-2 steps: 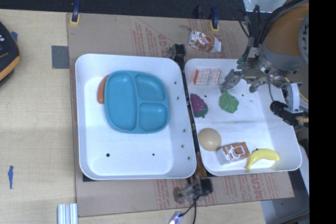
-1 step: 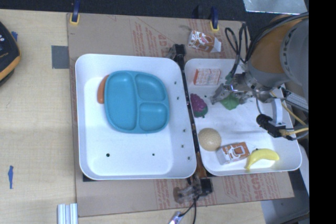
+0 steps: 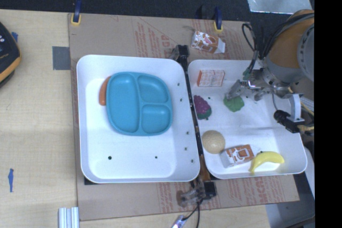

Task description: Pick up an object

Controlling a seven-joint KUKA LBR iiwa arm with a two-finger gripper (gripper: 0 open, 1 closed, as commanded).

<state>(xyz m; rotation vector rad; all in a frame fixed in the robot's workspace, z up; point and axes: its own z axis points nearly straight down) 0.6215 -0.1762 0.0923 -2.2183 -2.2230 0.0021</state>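
Green lumpy soft-looking toy (image 3: 233, 104) lies in the right white bin (image 3: 299, 155), touching the metal two-finger gripper (image 3: 233, 95) (finger state: cannot tell) — probably light, yielding; grasp across its middle.

Arm from the right, gripper (image 3: 239, 91) low, its finger state unclear.

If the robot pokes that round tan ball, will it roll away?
Probably yes. The round tan ball looks smooth and sits on the flat floor of the right white bin, so a nudge would likely send it rolling. It may not go far: the small orange-and-white carton lies right beside it, and the bin wall is close.
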